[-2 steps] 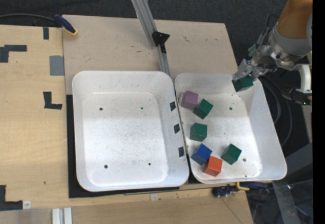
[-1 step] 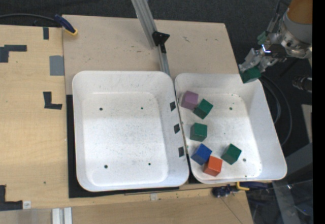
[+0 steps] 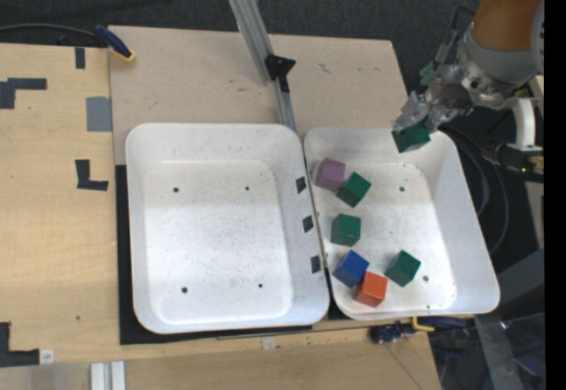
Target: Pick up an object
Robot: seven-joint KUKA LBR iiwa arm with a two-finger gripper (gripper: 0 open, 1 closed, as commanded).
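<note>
The end effector (image 3: 416, 125) grips a green cube (image 3: 412, 138) between its fingers, raised over the far right corner of the right bin (image 3: 469, 229) so it clears the rim. Five more cubes lie in that bin, toward its left wall.

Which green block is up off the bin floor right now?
The green block between the gripper fingers, above the right bin's far edge. The other three green blocks lie on its floor.
</note>
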